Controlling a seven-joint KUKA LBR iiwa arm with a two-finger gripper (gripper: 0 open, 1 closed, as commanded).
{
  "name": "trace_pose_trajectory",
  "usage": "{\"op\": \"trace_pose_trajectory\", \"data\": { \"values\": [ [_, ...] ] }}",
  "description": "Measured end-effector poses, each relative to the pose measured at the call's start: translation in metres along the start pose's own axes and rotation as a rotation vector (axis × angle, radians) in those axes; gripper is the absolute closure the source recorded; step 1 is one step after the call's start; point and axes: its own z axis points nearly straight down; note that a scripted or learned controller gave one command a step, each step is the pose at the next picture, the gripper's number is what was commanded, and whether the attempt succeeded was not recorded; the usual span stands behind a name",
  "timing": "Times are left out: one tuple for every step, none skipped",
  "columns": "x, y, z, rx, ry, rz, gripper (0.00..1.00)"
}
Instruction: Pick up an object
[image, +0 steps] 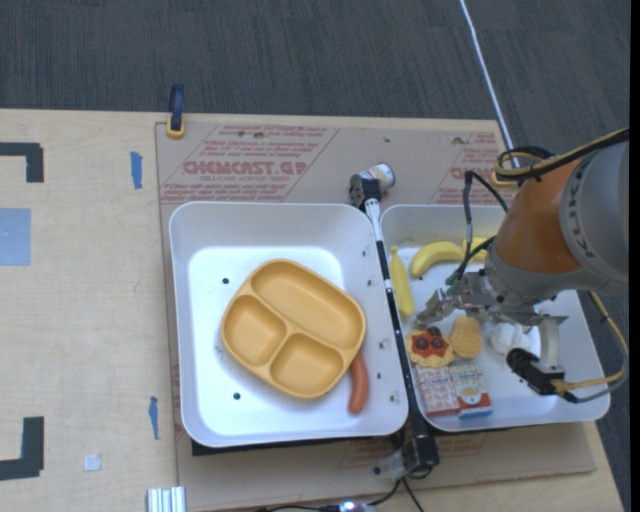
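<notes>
While my jaws (455, 298) hover low over the right bin (590, 400) near the cookie (466, 338) — grip state unclear — nothing lifted yet

One fixed camera looks down at a slant from above on my bench (80, 330) and both bins, left (190, 330) and right (585, 400), my arm (560, 225) entering from the right.
</notes>
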Motion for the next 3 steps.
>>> {"op": "trace_pose_trajectory", "data": {
  "values": [
    [0.008, -0.023, 0.0, -0.001, -0.001, 0.001, 0.0],
    [0.008, -0.022, -0.011, -0.006, -0.003, 0.002, 1.0],
    [0.064, -0.07, -0.099, 0.002, 0.0, -0.001, 1.0]
  ]
}}
